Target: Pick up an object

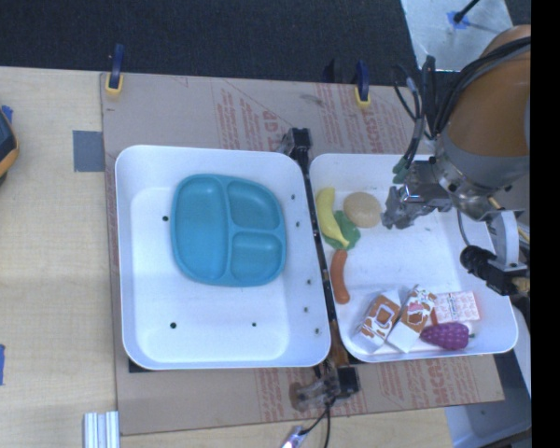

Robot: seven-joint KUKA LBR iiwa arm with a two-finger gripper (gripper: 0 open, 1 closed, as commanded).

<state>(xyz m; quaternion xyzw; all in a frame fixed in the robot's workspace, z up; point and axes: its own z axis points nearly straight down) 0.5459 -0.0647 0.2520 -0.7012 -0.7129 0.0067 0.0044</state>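
Left white bin (140,343) holds a blue divided plastic plate (229,229). Right white bin (504,339) has toy food, with the gripper (399,211) low beside a round beige plastic bun (362,208); can't tell how its jaws stand. Bun's probably light, hard and slick, so pinch across its middle.
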